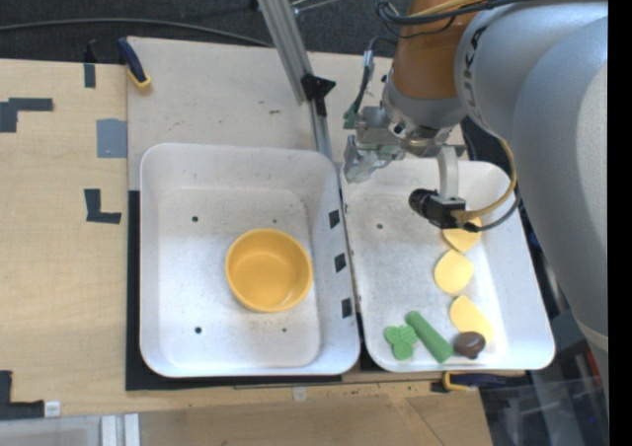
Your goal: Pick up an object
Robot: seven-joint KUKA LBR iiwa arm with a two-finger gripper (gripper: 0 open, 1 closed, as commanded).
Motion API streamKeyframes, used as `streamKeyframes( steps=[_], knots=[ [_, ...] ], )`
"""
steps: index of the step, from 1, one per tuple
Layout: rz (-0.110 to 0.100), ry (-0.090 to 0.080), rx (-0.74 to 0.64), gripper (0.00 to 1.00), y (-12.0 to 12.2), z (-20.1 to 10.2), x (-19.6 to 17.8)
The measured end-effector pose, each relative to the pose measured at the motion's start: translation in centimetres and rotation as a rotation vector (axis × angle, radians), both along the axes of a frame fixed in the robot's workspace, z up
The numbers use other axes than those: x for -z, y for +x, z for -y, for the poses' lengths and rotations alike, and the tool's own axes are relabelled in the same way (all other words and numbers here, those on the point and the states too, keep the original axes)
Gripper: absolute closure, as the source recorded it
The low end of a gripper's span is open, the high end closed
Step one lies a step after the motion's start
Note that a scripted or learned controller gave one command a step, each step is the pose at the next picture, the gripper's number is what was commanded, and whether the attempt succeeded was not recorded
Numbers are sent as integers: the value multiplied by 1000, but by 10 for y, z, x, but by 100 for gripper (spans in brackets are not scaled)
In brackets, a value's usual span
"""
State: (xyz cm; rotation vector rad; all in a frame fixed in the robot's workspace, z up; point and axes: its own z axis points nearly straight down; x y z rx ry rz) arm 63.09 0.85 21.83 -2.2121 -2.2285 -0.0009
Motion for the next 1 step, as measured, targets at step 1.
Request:
streamKeyframes(
  steps=[1],
  knots=[
    [-1,0,1,100,4,-49,7]
  ],
)
